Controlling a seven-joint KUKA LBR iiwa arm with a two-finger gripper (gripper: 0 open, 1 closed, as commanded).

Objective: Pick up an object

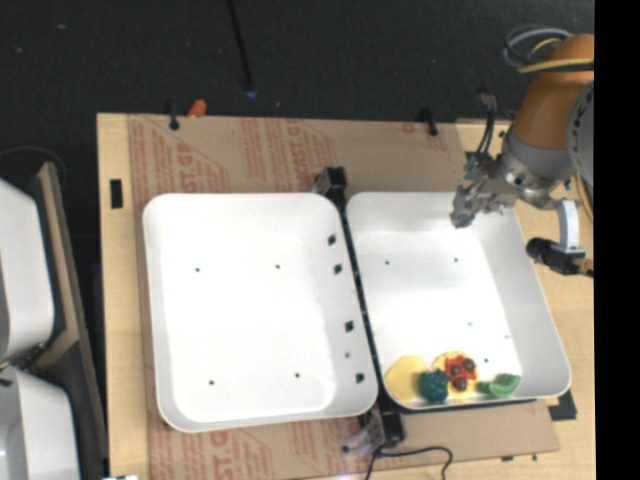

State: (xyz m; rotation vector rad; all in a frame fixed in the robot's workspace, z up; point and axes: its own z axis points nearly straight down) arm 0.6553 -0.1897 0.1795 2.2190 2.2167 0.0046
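The objects to pick from lie in a small heap at the near edge of the right bin (500, 268): a pale yellow piece (403, 376), a dark green lump (433, 387), a red item (459, 368) and a light green piece (501, 383), all touching or just beside one another.

The gripper (464, 211) hangs over the far rim of that same bin, well apart from the heap, and nothing is between its fingers. Whether it is spread or pressed together cannot be told; it reads as a small grey blur against the white.

To do the step well, the arm would need to travel toward the near edge, come down over one piece that stands a little clear of the rest, probably the light green one at the heap's right end, and close across its narrow side while keeping off the bin wall.

The pieces overlap, so their outlines and true shapes are hard to make out. The arm's upper part is cut off at the right. The left bin (160, 268) sits beside it.
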